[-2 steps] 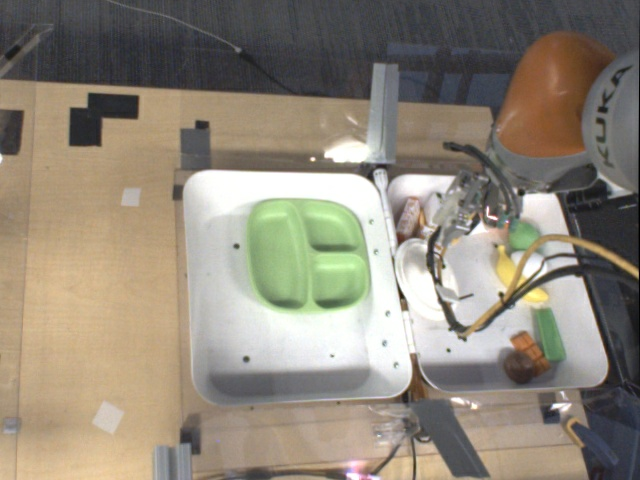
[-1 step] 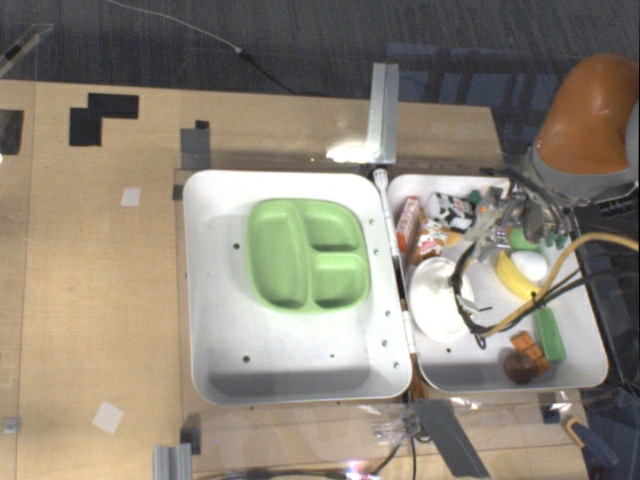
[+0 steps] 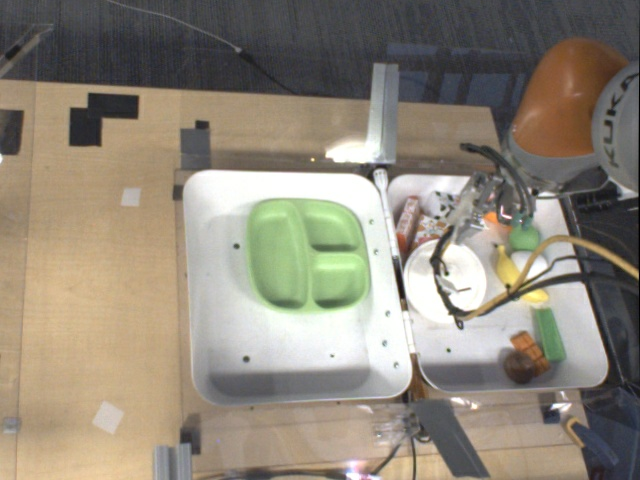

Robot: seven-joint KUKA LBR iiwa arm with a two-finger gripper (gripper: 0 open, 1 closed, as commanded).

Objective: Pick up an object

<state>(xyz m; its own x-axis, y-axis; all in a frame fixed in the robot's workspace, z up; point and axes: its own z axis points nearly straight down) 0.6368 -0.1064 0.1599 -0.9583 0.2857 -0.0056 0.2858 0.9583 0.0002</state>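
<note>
Reached in from the right: grey arm with its orange band, wrist hanging low over the back of the right bin. Pincer tangled among black cables; could not tell whether clenched or released, and saw nothing clearly between its tips. Lay in that right bin, all near one another: a white round plate at the left-centre, a red-orange packet against the left wall, a yellow banana-like piece just right of the plate, a green round piece above it, a green block further toward the front, a brown lump near the front wall. Sat in the middle of the left bin: a green divided tray, upright, well apart from the pincer. Both bins side by side on the wooden tabletop.
</note>
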